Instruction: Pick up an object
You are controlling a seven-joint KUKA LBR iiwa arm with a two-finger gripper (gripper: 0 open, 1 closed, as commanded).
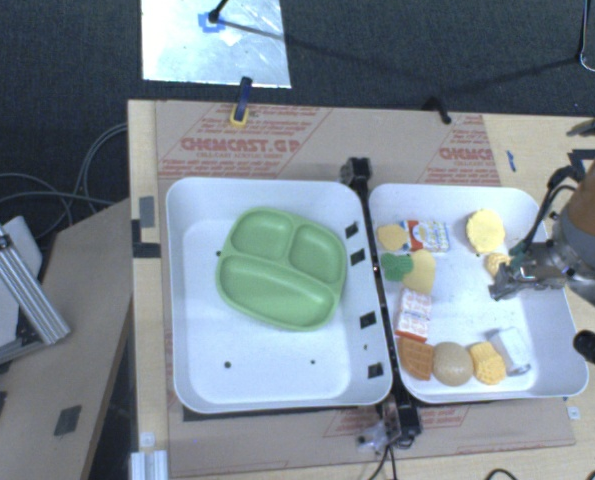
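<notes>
Ideally the gripper, whose opening I cannot tell, should drop squarely over the small yellow piece before closing.

Single fixed camera above bench, slanted downward, both bins in frame, moderate distance.

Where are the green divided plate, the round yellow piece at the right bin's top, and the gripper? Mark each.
green divided plate [280,268], camera view, its large lower compartment.
round yellow piece [485,230], camera view, its middle.
gripper [504,286], camera view, between fingertips.
</notes>
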